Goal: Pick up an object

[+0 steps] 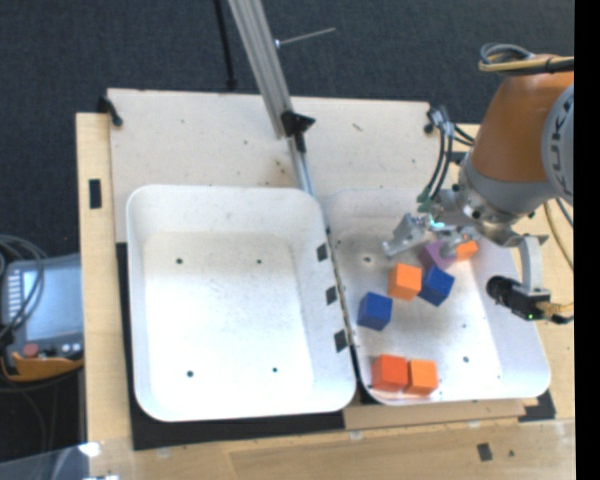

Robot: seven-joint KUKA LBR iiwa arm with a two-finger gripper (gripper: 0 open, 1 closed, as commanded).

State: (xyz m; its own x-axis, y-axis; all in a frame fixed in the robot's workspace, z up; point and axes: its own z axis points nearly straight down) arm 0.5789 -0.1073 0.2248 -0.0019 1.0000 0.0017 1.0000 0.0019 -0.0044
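Note:
The right bin (510, 363) holds several blocks. An orange cube (405, 280) touches a blue cube (437, 286) near the bin's middle. A second blue cube (375, 310) lies to their lower left. Two orange blocks (390, 371) (423, 375) sit side by side at the front rim. My gripper (430, 240) hangs low over the back of this bin, just above the orange and blue pair. A small purple piece (433, 255) and a small orange piece (467, 250) show right under it, partly hidden by the wrist.
The left bin (230, 298) stands beside the right one, a raised divider edge (335, 288) between them. A slanted metal pole (265, 58) rises from behind the bins. A black fitting with cable (515, 296) lies over the right bin's right side.

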